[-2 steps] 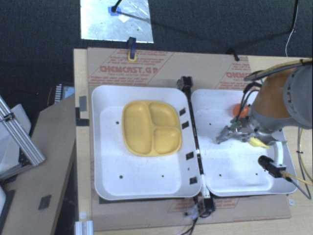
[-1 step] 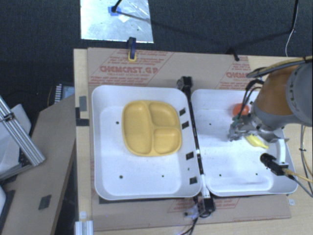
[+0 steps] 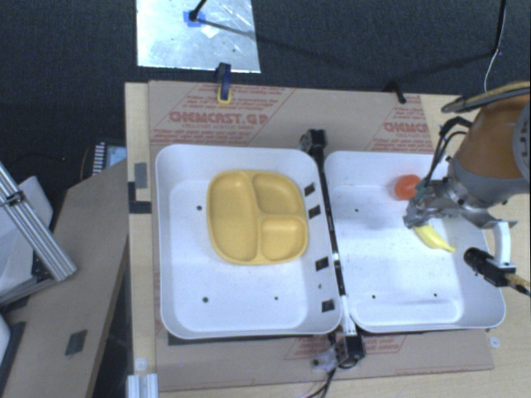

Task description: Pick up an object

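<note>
Two shallow white bins sit side by side on a cardboard sheet with red print [image 3: 217, 116]. The left white bin [image 3: 184, 305] holds a pale yellow plastic plate with three compartments [image 3: 253, 216], which lies flat near the bin's middle, slightly toward the far side. The right white bin [image 3: 397, 307] holds two small things in its far right part. One is a small round orange object [image 3: 406, 186] near the far wall. The other is a small curved yellow banana-shaped piece [image 3: 434, 238], nearer the camera and lying flat on the bin floor, well apart from the plate. The grey arm with orange band [image 3: 498, 152] reaches in from the right, and the gripper [image 3: 417, 215] is low over the right bin between the two items, just beside the upper left end of the yellow banana-shaped piece. Cannot tell whether it touches the piece, or whether the gripper is open or closed, since the angle hides it; nothing is visibly held. A row of black clips [image 3: 316, 213] runs along the seam between the bins. A blue and yellow clamp [image 3: 223, 84] sits at the far edge of the cardboard, and a silvery foil square [image 3: 197, 21] lies on the dark floor beyond.
</note>
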You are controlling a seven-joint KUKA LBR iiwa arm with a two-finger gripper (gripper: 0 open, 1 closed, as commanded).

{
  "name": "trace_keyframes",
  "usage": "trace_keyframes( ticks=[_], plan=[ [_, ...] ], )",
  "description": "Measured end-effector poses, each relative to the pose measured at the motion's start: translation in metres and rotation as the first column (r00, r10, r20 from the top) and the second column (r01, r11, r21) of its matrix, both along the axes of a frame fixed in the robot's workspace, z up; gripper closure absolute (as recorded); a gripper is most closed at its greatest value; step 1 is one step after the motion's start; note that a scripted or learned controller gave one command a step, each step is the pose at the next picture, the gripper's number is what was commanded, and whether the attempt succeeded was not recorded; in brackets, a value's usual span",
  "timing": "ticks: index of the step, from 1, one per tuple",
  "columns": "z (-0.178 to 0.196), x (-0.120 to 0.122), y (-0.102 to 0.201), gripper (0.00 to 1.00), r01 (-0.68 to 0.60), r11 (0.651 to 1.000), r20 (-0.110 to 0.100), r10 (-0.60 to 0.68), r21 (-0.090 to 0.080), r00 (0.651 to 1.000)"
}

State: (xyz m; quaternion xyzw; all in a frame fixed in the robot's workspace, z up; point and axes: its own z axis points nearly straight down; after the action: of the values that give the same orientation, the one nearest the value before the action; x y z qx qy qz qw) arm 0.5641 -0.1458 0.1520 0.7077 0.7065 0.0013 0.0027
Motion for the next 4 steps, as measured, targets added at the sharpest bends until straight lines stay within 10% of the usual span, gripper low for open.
trace_keyframes(
  ticks=[2,4],
  plan=[
    [0.109,0.003,0.003,1.00,-0.007,1.000,0.004,0.007,-0.001,1.000],
    [0.117,0.016,0.054,1.00,-0.011,1.000,-0.003,0.011,0.003,1.000]
  ],
)
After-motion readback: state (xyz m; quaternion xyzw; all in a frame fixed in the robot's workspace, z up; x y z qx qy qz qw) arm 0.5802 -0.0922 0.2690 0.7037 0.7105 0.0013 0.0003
